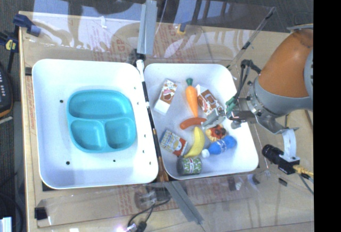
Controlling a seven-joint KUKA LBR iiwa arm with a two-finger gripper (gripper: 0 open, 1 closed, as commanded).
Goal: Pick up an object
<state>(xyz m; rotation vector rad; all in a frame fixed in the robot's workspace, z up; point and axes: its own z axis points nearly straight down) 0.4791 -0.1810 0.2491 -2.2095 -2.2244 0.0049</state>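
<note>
My gripper (219,117) low over right bin (242,159), near its right wall. Jaw state: cannot tell. Sausage (192,122) just beside: light, smooth, rolls; grip across middle.

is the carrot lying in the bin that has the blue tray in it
No, the carrot lies in the right bin among the other food items, while the blue tray sits alone in the left bin.

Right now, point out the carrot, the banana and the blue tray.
carrot (191,100): camera view, middle of its orange body.
banana (197,142): camera view, middle of its curve.
blue tray (98,105): camera view, top compartment floor.
</note>
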